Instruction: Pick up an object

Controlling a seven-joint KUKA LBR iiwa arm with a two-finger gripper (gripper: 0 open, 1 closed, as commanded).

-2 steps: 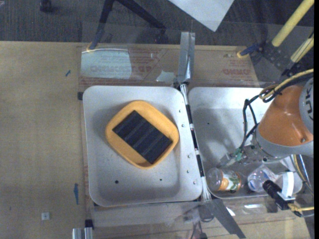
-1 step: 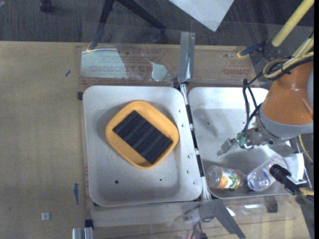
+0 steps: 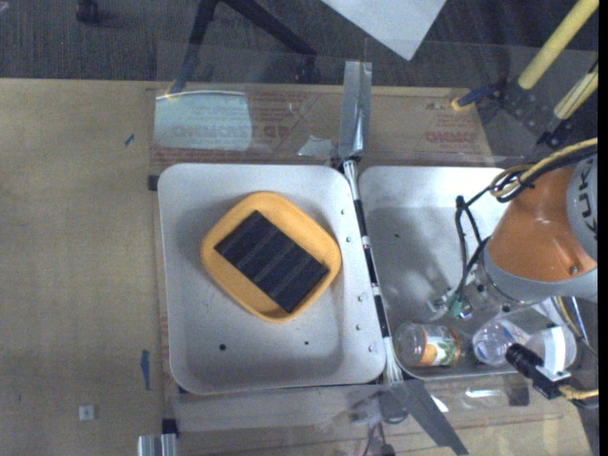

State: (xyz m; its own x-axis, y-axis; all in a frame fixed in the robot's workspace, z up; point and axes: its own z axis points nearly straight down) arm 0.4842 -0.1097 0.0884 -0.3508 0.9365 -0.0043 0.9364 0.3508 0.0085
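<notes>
The gripper [image 3: 463,304] hangs low in the right bin [image 3: 408,207]; whether it is clenched or released cannot be told. A small clear bottle [image 3: 429,344] lies just below it, and a yellow-rimmed dark pad [image 3: 271,256] rests well left in the left bin [image 3: 190,198].

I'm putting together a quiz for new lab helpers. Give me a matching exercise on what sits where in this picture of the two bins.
Things:
1. orange pad with dark panel
2. small bottle
3. orange band of the arm
4. office chair base

Places:
A. over the right bin
B. on the floor beyond the bench
C. middle of the left bin
D. near front edge of the right bin

Pairs: 1-C, 2-D, 3-A, 4-B
</notes>
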